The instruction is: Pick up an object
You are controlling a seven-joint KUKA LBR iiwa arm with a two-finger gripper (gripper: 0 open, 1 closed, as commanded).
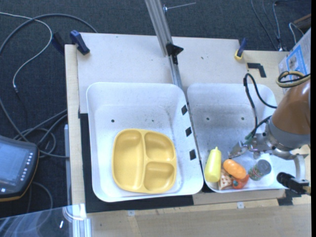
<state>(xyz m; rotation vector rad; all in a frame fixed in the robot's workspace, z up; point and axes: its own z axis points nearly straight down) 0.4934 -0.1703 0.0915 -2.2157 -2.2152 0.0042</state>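
Hovering over the right bin [217, 100], gripper [243, 149] with fingers spread and holding nothing, we note a yellow bottle [213, 165], carrot [234, 169] and can [259, 170] just beside it.

Arm [296, 117] cut off, right edge.

Tray [144, 160] in left bin [98, 102] (bottle [213, 165] in right bin [217, 95])

Yellow divided tray [144, 160]; yellow bottle [213, 165]; orange carrot [235, 169]; white bins [98, 112], grey-speckled.
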